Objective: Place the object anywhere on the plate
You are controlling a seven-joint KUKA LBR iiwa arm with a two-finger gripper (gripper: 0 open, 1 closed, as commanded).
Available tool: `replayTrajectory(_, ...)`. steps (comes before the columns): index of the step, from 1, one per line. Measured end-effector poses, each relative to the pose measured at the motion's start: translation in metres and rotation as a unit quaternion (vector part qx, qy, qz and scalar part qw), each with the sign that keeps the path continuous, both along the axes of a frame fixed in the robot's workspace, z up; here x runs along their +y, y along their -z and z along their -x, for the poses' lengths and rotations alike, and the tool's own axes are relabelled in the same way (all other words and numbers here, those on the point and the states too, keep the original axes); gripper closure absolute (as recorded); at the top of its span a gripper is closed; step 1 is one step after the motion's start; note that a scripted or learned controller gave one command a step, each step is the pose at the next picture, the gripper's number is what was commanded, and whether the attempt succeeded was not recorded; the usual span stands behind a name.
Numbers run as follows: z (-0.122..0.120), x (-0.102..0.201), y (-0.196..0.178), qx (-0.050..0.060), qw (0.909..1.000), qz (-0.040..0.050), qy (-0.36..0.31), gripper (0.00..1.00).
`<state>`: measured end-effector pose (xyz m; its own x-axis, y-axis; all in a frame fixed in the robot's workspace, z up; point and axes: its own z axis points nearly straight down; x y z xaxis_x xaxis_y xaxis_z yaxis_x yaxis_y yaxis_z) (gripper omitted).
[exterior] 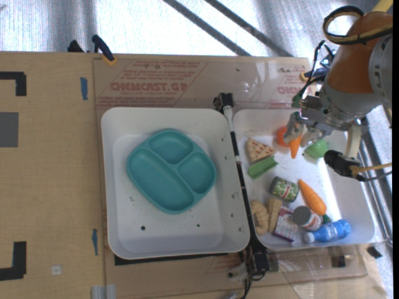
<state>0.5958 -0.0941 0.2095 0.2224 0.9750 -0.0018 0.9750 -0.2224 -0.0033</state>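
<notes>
A teal plate with three compartments lies in the left white bin. My gripper hangs over the back of the right bin, well to the right of the plate. A small orange carrot-like piece sticks out downward between its fingers, which are shut on it. A red-orange bit shows just left of the fingers, and I cannot tell whether it belongs to the same piece.
The right bin holds a pizza slice, a green stick, a light green piece, a small can, a larger carrot, a beige piece, a grey can and a blue bottle. A black divider runs between the bins.
</notes>
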Motion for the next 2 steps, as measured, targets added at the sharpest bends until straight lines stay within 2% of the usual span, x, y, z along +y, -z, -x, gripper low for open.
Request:
replayTrajectory(1,0.042,0.096,-0.018,0.002,0.9999,-0.0033,0.012,1.00)
replayTrajectory(2,0.064,0.169,-0.012,0.004,0.9993,-0.0023,0.036,1.00)
